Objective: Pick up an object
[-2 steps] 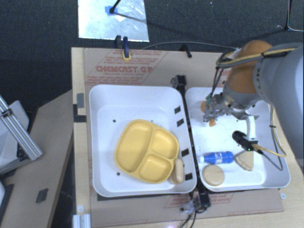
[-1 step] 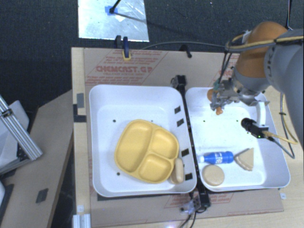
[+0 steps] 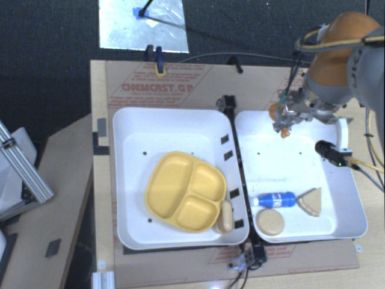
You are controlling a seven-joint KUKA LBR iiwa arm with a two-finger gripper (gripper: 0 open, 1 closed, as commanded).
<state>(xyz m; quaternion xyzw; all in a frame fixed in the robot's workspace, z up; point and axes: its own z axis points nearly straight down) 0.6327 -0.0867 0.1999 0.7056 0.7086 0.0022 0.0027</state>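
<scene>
In the right bin (image 3: 349, 212), a round cookie (image 3: 270, 222), blue bottle (image 3: 275, 199) and wedge (image 3: 311, 202) lie near the front. The gripper (image 3: 283, 124) hovers over the far edge; whether its fingers are spread I cannot tell.

In the left bin (image 3: 129, 131) you have a yellow divided plate (image 3: 185, 191) lying flat, tilted toward the front right corner, with a pale tan oblong piece (image 3: 225, 216) touching its front right edge, just beside the bin's right wall. In the right bin (image 3: 349, 218), look along the front edge: a blue bottle (image 3: 275, 199) with a white cap end lies on its side near the left wall, a round tan disc (image 3: 270, 223) sits just in front of it, and a tan wedge (image 3: 311, 202) lies just beside the bottle's right end.
</scene>
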